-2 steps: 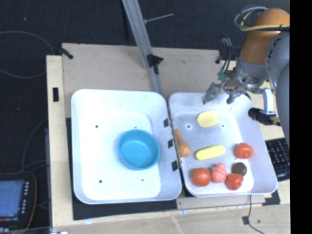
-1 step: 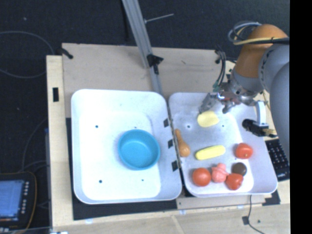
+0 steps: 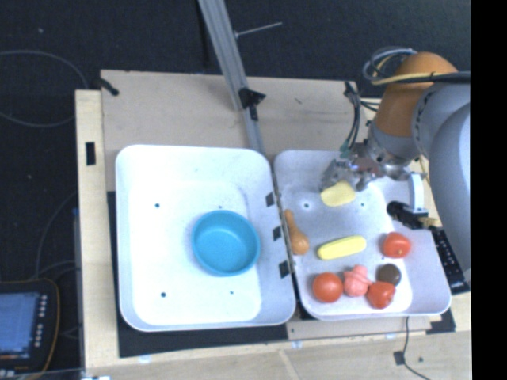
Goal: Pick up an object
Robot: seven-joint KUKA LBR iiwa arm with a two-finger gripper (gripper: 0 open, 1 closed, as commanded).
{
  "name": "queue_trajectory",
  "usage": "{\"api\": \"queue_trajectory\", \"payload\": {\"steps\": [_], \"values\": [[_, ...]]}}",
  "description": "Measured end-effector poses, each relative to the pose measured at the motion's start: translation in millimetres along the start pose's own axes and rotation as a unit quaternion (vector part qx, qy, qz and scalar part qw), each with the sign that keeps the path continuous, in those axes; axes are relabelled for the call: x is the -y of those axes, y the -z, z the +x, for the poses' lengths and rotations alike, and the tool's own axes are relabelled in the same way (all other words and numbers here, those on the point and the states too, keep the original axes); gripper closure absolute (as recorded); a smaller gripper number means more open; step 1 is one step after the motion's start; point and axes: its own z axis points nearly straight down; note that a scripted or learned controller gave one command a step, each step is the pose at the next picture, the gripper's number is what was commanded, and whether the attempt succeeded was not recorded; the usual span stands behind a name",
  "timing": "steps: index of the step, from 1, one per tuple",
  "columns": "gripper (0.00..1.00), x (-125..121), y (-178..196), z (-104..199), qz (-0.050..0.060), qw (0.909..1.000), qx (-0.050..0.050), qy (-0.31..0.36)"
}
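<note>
Fingers [image 3: 345, 174] above smooth rounded yellow piece [image 3: 338, 195]

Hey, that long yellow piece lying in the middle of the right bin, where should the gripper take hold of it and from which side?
Probably from above, at the middle of the long yellow piece, fingers closing across its narrow width. It lies flat, its long axis left to right, with open floor on both long sides.

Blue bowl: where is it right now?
The blue bowl sits in the left bin, right of its centre, apart from the toy foods in the right bin.
</note>
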Motion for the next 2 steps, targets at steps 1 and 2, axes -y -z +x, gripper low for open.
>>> {"api": "queue_trajectory", "payload": {"steps": [1, 2], "values": [[1.0, -3.1, 17.8, -1.6, -0.006, 1.0, 0.003, 0.001], [1.0, -7.8, 83.0, -9.2, -0.006, 1.0, -0.002, -0.001]]}}
